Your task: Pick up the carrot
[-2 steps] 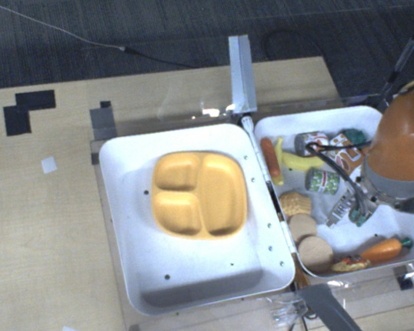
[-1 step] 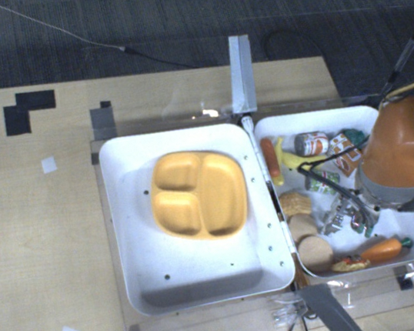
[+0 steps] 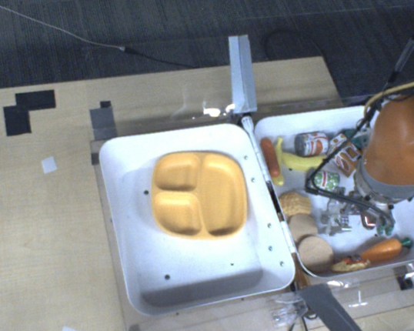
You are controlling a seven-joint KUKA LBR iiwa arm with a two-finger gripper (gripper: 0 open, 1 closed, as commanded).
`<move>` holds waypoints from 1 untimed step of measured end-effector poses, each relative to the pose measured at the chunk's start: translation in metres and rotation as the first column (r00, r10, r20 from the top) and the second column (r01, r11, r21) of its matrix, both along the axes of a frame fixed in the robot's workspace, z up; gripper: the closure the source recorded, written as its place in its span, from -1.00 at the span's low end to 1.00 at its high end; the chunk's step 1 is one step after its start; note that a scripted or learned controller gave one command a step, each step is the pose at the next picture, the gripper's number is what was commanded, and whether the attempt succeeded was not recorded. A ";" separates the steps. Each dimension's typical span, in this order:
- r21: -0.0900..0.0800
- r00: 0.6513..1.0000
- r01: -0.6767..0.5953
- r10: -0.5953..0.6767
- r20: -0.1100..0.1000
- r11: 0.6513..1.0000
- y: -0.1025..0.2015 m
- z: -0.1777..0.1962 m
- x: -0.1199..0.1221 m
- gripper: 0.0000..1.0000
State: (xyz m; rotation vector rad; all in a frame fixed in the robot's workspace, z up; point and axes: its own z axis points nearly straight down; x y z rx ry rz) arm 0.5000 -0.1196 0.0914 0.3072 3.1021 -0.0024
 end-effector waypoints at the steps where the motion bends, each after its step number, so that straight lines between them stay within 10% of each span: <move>1: -0.004 0.946 -0.323 0.323 -0.006 0.946 -0.023 0.000 0.012 1.00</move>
